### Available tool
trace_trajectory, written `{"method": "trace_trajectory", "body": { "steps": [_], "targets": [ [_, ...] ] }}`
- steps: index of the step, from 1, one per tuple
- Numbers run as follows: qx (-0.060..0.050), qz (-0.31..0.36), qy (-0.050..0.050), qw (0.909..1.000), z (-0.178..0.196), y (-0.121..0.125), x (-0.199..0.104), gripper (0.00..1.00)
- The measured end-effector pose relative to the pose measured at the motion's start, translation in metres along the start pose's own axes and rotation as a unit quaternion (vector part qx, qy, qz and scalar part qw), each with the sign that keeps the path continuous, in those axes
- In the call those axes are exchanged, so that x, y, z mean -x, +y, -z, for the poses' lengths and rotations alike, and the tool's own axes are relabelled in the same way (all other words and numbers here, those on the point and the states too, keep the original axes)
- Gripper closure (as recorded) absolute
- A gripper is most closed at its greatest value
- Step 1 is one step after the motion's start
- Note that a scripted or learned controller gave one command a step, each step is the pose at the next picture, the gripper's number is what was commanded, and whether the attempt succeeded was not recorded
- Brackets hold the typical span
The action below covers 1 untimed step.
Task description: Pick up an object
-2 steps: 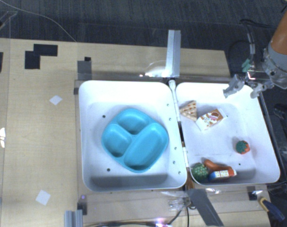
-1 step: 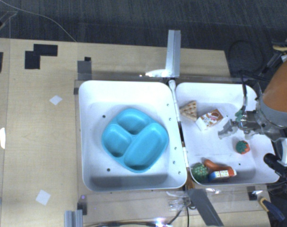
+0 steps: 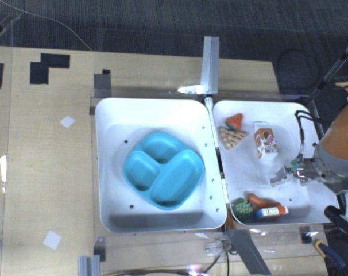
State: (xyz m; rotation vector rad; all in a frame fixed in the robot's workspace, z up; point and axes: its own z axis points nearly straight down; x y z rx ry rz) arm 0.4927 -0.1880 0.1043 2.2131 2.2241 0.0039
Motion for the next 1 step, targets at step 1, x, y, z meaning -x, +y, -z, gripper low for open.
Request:
{"method": "trace_trajectory", "body": {
  "steps": [1],
  "targets": [
    [0.000,0.002,0.000,1.0000,0.0200,0.0880,-0.0043,0.00]
  ]
}}
